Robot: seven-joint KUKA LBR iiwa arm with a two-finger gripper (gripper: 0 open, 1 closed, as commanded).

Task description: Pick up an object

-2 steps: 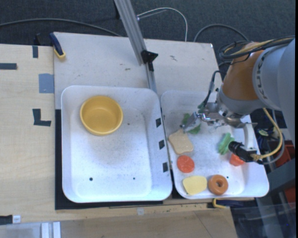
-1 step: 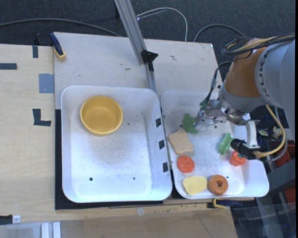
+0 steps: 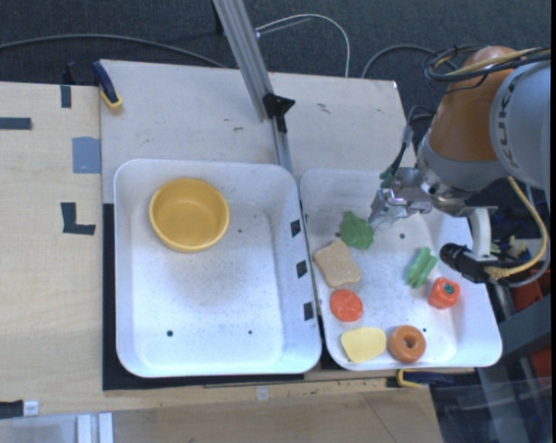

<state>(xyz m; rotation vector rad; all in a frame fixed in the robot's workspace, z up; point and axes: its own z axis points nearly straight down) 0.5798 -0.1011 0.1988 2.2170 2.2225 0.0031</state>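
Note:
The right bin [image 3: 472, 340] holds several toy foods: a green leafy piece [image 3: 356, 231], a tan bread slice [image 3: 337, 264], a red tomato slice [image 3: 346, 305], a yellow piece [image 3: 363, 344], a brown doughnut [image 3: 406, 343], a green pod [image 3: 419, 267] and a small red-orange piece [image 3: 443, 292]. My gripper [image 3: 387, 206] hangs low over the bin's far part, just right of and above the green leafy piece. Nothing shows between its fingers.
The left bin [image 3: 139, 340] holds a yellow bowl [image 3: 189, 213] in its far left part. A grey metal pole [image 3: 246, 49] slants down to the bins' shared far edge. Cables lie on the dark floor behind the bench.

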